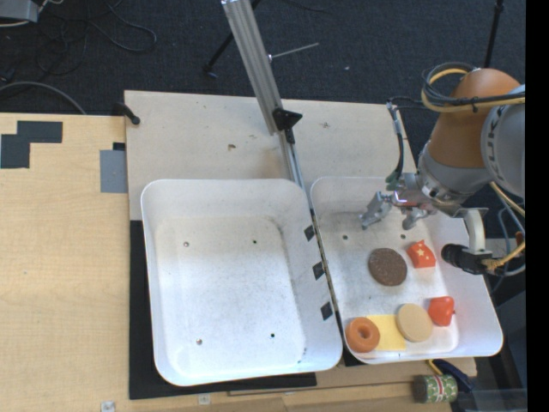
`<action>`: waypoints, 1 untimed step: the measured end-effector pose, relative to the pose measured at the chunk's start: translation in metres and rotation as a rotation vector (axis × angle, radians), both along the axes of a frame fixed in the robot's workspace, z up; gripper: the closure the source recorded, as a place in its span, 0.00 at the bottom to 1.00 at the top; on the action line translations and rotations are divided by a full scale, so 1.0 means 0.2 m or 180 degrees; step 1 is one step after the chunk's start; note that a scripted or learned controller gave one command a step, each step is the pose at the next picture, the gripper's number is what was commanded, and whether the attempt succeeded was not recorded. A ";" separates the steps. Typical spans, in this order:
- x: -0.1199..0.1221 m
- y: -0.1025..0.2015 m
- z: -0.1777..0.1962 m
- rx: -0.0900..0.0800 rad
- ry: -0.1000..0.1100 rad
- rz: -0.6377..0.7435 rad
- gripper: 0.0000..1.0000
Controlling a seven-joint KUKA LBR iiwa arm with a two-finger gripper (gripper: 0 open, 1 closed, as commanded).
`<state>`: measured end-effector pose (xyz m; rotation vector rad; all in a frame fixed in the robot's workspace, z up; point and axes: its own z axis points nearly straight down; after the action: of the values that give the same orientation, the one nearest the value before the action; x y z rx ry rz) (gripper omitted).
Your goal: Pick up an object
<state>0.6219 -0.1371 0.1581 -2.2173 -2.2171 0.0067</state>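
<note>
I see my gripper with jaws spread, holding nothing, above the flat brown round cookie-like disc; it looks light, rigid, so I'd pinch across its edges

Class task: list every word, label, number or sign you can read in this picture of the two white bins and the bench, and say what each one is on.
No readable text stands anywhere.
The small green patterned can at the bench's front edge bears markings, too blurred to read.
The round brown disc, orange ring and beige disc in the right white bin carry no writing.
</note>
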 end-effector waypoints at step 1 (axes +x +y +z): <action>-0.01 0.00 -0.22 0.0000 0.0001 -0.0004 0.00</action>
<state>0.6193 -0.1380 0.1143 -2.2186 -2.2153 0.0071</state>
